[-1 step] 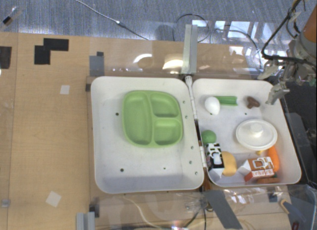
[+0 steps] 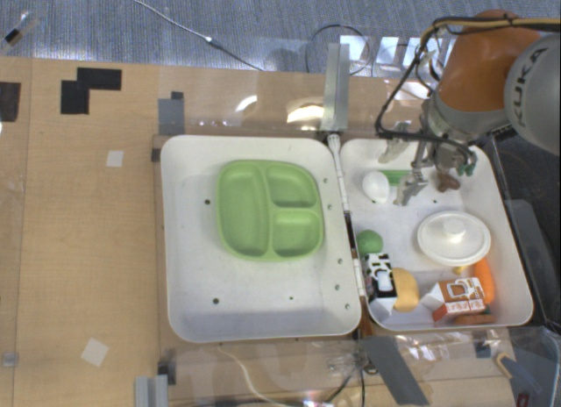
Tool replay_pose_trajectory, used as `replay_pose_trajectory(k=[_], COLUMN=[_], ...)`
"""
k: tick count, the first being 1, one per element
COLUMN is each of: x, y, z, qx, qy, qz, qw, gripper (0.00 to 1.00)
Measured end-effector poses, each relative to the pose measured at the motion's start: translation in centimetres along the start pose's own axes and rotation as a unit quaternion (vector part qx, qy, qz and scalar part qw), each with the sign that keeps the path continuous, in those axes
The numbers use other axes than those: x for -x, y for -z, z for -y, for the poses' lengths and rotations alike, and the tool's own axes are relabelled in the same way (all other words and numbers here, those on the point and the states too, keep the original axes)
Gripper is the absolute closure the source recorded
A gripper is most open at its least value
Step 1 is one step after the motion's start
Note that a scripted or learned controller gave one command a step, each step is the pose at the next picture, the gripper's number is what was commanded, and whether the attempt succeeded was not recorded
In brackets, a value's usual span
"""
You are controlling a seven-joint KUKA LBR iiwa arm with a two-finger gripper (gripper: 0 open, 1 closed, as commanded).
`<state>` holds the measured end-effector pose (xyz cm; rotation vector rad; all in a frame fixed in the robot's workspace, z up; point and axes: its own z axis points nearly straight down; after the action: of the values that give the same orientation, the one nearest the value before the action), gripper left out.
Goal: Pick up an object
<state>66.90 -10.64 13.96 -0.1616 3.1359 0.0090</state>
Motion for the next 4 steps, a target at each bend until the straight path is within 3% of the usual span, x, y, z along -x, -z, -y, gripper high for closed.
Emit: replay_pose_trajectory(k=[1,2,3,4], x=[-6.3,-11.7,-0.7,-0.7], y=[-4.4,-4.9,-5.1,-5.2], z=[1.8,6.6,-0.2,5.5], qx=[-0.004,-0.005,-0.003,0.000], qy=[0.007,-0.033,-0.018,-0.057], qz=[0.006,0.007,0.006,-0.006], qw=[0.9999,0.9994,0.9998,0.9984], gripper=[0.00,0.00,0.00,0.00])
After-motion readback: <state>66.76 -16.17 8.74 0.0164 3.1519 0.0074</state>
